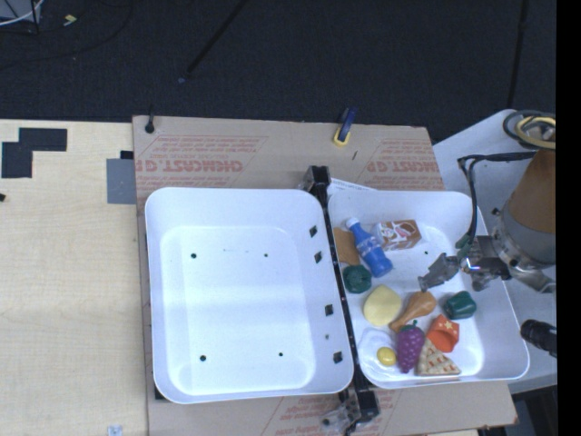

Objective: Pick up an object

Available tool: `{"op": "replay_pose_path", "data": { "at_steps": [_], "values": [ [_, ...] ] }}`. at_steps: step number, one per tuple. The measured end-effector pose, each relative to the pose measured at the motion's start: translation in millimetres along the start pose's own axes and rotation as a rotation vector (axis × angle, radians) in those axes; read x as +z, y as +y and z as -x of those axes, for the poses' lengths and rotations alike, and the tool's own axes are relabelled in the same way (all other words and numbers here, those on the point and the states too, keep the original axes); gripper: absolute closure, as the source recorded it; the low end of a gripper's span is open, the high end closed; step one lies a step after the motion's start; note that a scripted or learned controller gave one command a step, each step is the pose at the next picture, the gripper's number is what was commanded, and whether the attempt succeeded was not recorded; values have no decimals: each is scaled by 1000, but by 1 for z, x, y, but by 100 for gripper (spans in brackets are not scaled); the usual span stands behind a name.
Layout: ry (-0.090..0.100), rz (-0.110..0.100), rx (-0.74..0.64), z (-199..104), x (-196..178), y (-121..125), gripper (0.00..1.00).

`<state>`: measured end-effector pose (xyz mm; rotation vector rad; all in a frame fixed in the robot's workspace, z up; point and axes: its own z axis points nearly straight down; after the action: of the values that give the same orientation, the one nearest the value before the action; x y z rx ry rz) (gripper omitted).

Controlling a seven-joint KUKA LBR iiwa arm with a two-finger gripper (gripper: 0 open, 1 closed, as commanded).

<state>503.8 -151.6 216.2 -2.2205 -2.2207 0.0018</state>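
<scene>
We see the left bin (pixel 236 289) on the desk (pixel 64 289) well to the left of the fingers, and the right bin (pixel 495 357) under them with the toys. The fingers (pixel 451 269) hang just above the drumstick (pixel 414 309), and we cannot tell their spread. The blue bottle (pixel 369 248) and yellow lemon (pixel 382 305) lie to their left, the green piece (pixel 459 304) just below.

Two bins sat side by side on the bench: the left bin (pixel 172 243) and the right bin (pixel 495 357). In the right one, a bottle (pixel 369 248) lay behind a drumstick (pixel 415 309), grapes (pixel 409 343) and a pizza slice (pixel 437 362)
</scene>
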Motion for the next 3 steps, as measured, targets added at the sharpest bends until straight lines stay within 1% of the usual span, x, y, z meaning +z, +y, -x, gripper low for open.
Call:
{"op": "replay_pose_path", "data": {
  "at_steps": [1,2,3],
  "values": [
    [1,1,-2,-38,135,37,0],
    [1,-3,6,-34,119,36,100],
    [1,-3,7,-34,119,36,0]
  ]
}}
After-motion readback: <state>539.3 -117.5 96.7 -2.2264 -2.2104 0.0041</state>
